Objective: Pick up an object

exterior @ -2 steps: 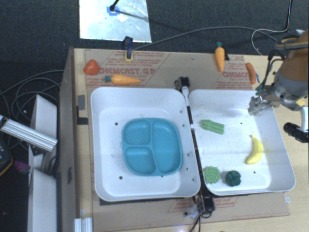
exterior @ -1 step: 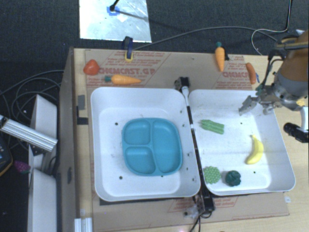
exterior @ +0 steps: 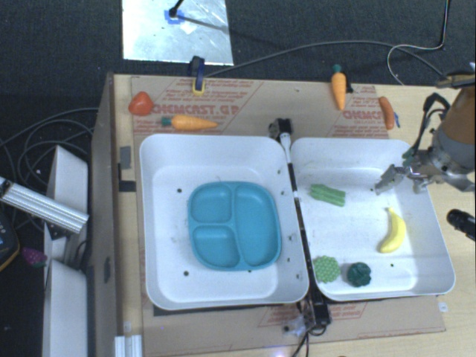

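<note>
Overhead, the desk [exterior: 312,99] carries two shallow white bins side by side. The left bin [exterior: 160,169] holds a blue divided plate [exterior: 234,225], lying flat near the middle. The right bin [exterior: 431,266] holds four small items: a pale green ridged piece [exterior: 328,195] near the bin's left wall, a yellow banana [exterior: 393,231] towards the right, standing roughly on end in this view, a light green bumpy ball [exterior: 326,268] and a dark green lump [exterior: 359,274] just beside each other near the front edge.

The arm [exterior: 455,136] enters from the right edge of the view. Its tool [exterior: 404,177] hangs over the upper right part of the right bin, above the banana and well apart from the pale green piece. Cannot tell whether the tool is apart or together; the metal parts overlap at this slant. Nothing is seen between them.

Along the desk's back edge, outside the bins: a red-orange fruit [exterior: 140,103] at the left, an orange carrot [exterior: 190,123] lying beside it, a second carrot [exterior: 339,88] upright in view near the right bin's back, and an orange-red piece [exterior: 387,112] further right. A blue-and-yellow clamp [exterior: 198,74] sits on the back edge. Cables [exterior: 33,151] lie loose on the dark floor at left.
</note>
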